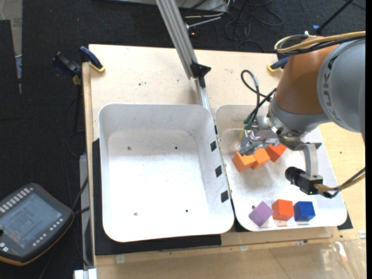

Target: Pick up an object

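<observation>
**Claw low over the orange blocks in the right bin**

Camera view: The claw (251, 146) is down inside the right bin (334, 173), directly at a small group of orange blocks (246, 160). The nearest block lies just under and in front of the claw tip, touching it or almost so; a second orange piece (275, 151) sits just beside the claw toward the arm side. I cannot tell how far the claw is open, and no block is clearly between its parts, so I do not count anything as held.

To do this step well, I judge the claw should be centred on one block alone, because the orange pieces lie close together and a closing grip could push one away or catch only a corner. A straight lift after closing seems safest.

Well apart from the claw, toward the near rim, stand a purple block (261, 213), a red block (283, 209) and a blue block (304, 211) in a row.

The arm (317, 86) reaches in from the right, the wrist bent steeply downward, with cables (251, 83) looping above the claw. The left bin (116, 121) is beyond the claw, across the bins' shared edge.
</observation>
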`<action>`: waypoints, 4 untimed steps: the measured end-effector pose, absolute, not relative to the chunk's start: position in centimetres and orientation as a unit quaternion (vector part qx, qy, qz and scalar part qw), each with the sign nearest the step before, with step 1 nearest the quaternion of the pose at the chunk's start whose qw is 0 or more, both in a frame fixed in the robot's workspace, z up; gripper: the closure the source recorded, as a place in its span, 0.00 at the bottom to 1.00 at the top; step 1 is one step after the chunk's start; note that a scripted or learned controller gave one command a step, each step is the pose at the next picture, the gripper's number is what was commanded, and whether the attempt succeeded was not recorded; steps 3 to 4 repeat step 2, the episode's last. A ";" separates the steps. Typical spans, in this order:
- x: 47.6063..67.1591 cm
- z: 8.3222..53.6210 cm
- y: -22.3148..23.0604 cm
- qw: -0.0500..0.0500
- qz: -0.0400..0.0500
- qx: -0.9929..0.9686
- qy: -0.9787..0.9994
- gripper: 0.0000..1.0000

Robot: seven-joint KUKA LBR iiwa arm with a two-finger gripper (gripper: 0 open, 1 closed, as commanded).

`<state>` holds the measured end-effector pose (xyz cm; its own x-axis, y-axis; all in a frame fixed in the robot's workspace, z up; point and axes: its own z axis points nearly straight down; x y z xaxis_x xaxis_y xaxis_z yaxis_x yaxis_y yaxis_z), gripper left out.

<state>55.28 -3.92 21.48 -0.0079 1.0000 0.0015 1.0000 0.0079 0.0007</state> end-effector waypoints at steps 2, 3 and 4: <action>58.5 21.2 6.8 0.000 -0.001 -0.704 -0.710 1.00; 58.5 21.2 6.8 0.000 -0.001 -0.704 -0.710 1.00; 58.5 21.2 6.8 0.000 -0.001 -0.704 -0.710 1.00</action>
